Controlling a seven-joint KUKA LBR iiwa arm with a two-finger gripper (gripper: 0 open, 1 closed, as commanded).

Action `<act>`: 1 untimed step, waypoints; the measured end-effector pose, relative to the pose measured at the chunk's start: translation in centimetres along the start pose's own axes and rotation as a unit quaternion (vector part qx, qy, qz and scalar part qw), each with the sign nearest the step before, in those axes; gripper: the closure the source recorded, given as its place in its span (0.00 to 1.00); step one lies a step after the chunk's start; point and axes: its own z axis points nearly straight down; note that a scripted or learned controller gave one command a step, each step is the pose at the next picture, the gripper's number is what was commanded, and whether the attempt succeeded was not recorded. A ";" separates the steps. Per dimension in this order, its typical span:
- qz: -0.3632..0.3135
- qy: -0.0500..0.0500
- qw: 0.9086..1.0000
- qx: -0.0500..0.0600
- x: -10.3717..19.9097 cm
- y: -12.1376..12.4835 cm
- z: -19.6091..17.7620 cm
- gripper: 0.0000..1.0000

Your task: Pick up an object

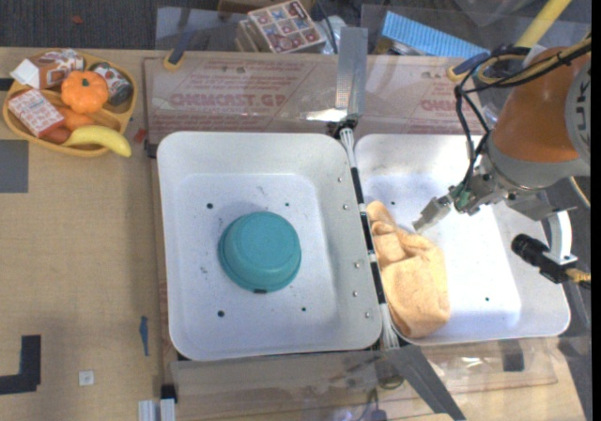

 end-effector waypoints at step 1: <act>-0.028 0.001 1.000 0.000 -0.4 -0.6 4.7 0.00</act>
